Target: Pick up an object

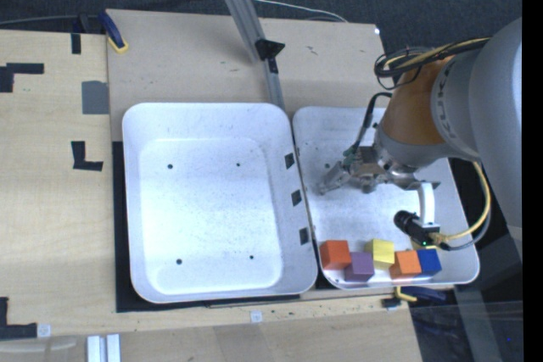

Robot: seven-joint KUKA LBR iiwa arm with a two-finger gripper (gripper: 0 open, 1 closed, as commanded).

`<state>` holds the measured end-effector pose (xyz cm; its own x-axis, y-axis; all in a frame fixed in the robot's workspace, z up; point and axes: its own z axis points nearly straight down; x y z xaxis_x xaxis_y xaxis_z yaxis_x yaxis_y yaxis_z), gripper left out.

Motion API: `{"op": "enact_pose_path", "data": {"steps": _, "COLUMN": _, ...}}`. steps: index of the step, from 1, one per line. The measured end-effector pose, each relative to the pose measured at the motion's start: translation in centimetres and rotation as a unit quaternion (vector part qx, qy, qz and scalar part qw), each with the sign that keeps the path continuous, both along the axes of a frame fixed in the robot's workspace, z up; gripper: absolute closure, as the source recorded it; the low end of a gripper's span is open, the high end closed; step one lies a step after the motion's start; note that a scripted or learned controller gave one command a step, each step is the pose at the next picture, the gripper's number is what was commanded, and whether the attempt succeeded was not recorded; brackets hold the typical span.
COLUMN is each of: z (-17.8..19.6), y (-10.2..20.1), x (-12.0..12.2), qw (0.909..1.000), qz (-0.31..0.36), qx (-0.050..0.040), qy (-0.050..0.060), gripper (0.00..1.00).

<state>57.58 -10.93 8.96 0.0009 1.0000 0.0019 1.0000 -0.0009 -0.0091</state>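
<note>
Several small blocks lie along the near edge of the right bin (450, 182): an orange block (337, 253), a purple block (362, 265), a yellow block (383, 251), a second orange block (407, 263) and a blue block (429, 261). My gripper (336, 178) hangs low over the left middle of that bin, pointing left toward the wall between the bins. It is well behind the blocks and apart from them, and I see no block at its tip.
The left bin (136, 182) stands beside the right one, with black clips on the shared rim. A metal pole (237, 0) slants in from the top to the bins' far edge. The arm's grey body and cables cover the right side.
</note>
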Motion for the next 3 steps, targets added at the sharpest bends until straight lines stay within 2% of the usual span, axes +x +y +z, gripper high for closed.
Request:
{"op": "enact_pose_path", "data": {"steps": 1, "z": 10.7, "y": 6.7, "x": 0.7, "qw": 1.0000, "qz": 0.004, "qx": -0.0002, "qy": -0.008, "gripper": 0.00}}
{"op": "enact_pose_path", "data": {"steps": 2, "z": 10.2, "y": 6.4, "x": 0.5, "qw": 1.0000, "qz": 0.001, "qx": -0.0008, "qy": -0.004, "gripper": 0.00}}
{"op": "enact_pose_path", "data": {"steps": 3, "z": 10.2, "y": 9.6, "x": 1.3, "qw": 1.0000, "qz": 0.003, "qx": -0.0004, "qy": -0.004, "gripper": 0.00}}
